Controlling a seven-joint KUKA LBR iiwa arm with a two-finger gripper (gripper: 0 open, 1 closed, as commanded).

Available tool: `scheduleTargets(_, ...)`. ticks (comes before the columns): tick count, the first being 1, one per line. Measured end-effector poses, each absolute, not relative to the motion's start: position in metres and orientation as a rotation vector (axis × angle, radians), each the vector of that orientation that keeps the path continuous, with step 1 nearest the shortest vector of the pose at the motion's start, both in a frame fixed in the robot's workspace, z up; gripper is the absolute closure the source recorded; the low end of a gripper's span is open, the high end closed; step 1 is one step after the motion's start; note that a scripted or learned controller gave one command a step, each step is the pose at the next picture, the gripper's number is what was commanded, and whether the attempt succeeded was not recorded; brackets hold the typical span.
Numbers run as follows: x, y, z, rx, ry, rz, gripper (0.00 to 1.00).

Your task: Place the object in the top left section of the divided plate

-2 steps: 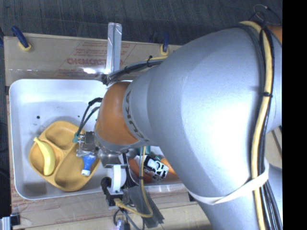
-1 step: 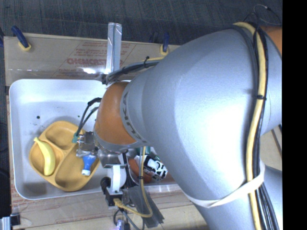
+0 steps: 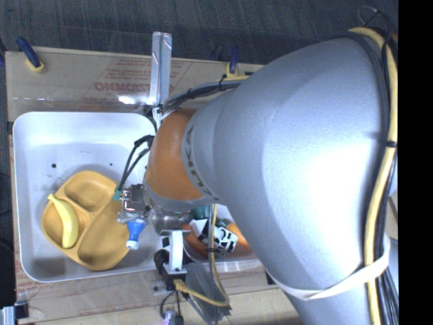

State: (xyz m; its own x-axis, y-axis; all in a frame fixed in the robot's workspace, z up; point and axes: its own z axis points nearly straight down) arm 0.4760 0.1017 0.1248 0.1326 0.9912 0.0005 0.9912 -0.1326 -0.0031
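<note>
A yellow divided plate (image 3: 84, 219) lies in the left white bin (image 3: 40, 134). A yellow banana (image 3: 64, 222) rests in the plate's left section. The arm's orange band (image 3: 169, 164) hangs over the bin's right side, and the gripper (image 3: 133, 212) sits below it at the plate's right edge. A small blue and white object (image 3: 135, 233) shows just under the gripper, over the plate's right rim. Whether the gripper holds it is hidden by the wrist.
The grey arm covers nearly all of the right bin. An orange item with black and white markings (image 3: 220, 239) peeks out beneath it. A metal post (image 3: 161, 66) stands behind the bins. Blue clamps (image 3: 28, 51) hold the bench's back edge.
</note>
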Motion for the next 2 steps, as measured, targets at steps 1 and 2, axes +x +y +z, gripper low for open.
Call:
scheduleTargets(1,0.476,0.062,0.191,-2.587,-1.779,0.003,1.0)
scheduleTargets(2,0.475,0.107,0.171,-2.44,-1.969,0.01,1.0)
